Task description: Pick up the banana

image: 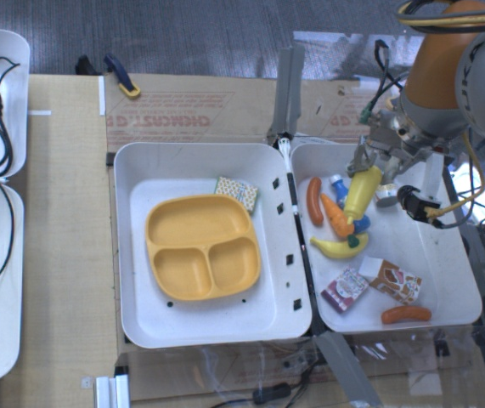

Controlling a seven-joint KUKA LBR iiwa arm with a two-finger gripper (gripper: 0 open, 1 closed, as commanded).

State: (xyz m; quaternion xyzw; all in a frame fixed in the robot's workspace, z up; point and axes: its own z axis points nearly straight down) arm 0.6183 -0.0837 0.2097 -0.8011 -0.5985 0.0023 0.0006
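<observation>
The banana point(340, 246) lies curved near the middle of the right bin point(446, 270), with its green tip toward the right. My gripper point(379, 170) hangs over the bin's upper part, above and to the right of the banana and apart from it. Between its fingers is the top of a yellow bottle point(360, 194), which slants down toward the banana. The bottle's lower end hangs just above the banana's right tip.
An orange carrot point(337, 216) and a red sausage point(314, 201) lie just left of the bottle, with a small blue piece point(362, 224) under it. A maroon packet point(345, 288), a brown carton point(395, 280) and another sausage point(406, 314) lie nearer the front. The left bin point(132, 245) holds a yellow divided plate point(202, 246) and a sponge point(237, 192).
</observation>
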